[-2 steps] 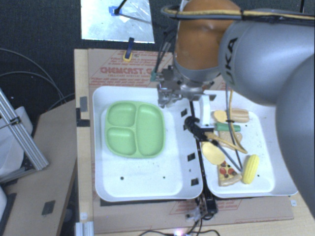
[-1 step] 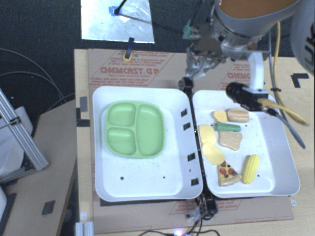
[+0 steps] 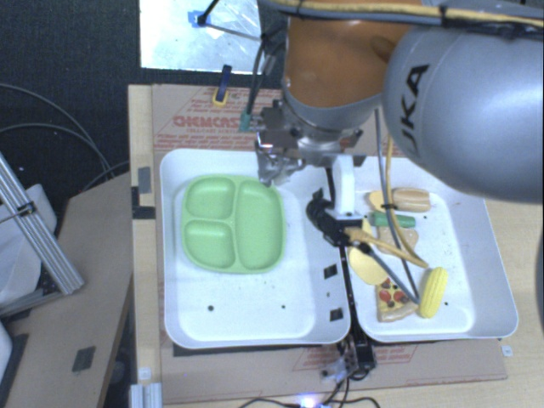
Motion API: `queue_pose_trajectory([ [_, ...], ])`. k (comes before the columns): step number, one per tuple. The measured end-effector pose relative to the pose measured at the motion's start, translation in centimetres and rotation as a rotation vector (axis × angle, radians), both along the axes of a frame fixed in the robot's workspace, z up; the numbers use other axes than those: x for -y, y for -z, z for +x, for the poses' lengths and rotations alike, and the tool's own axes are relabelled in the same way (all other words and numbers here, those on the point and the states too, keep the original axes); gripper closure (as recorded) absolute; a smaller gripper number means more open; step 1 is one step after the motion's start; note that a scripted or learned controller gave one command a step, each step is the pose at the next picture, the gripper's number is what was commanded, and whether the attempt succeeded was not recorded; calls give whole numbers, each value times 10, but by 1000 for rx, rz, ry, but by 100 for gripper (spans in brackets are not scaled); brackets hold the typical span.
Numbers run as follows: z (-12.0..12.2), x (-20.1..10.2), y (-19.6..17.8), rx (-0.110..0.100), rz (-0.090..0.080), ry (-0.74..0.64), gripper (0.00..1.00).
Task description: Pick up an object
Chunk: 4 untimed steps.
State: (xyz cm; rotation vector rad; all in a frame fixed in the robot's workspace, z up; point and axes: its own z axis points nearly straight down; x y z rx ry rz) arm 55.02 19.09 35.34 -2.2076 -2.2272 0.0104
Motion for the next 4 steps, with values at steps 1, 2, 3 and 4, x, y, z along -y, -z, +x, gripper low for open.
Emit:
queue_pose_trajectory([
  [1, -29, -39, -192, 28, 11, 1, 100],
  [2, -28, -38, -193, 13, 3, -1, 100],
  [3, -28, -43, -165, 9, 1, 3, 100],
  [4, -33, -43, -182, 12, 2, 2, 100],
])
